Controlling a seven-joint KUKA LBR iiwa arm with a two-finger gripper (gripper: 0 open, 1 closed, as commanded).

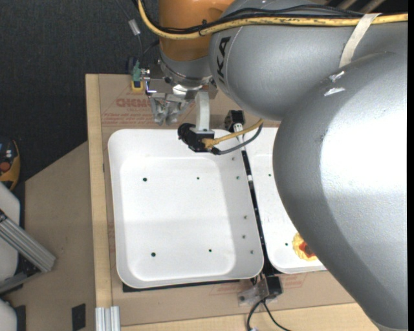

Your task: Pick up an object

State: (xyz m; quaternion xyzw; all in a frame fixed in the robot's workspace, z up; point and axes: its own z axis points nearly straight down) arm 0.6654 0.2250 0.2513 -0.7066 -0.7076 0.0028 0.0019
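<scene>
A small yellow and red object (301,247) lies in the right bin (275,255), near its front left corner, and the arm hides part of it. The left bin (123,194) shows a bare white floor with a few dark dots. My gripper (166,115) hangs over the far rim of the left bin, well away from the object. Its fingers look pressed together, with nothing between them. The grey arm with its orange band (187,19) fills the top and right of the view and covers most of the right bin.
A black fitting with a yellow cable (197,138) hangs from the wrist over the left bin's far right corner. Brown cardboard (103,129) surrounds the bins. A connector and cable (265,289) sit at the front edge. Aluminium rail pieces (26,245) lie at the left.
</scene>
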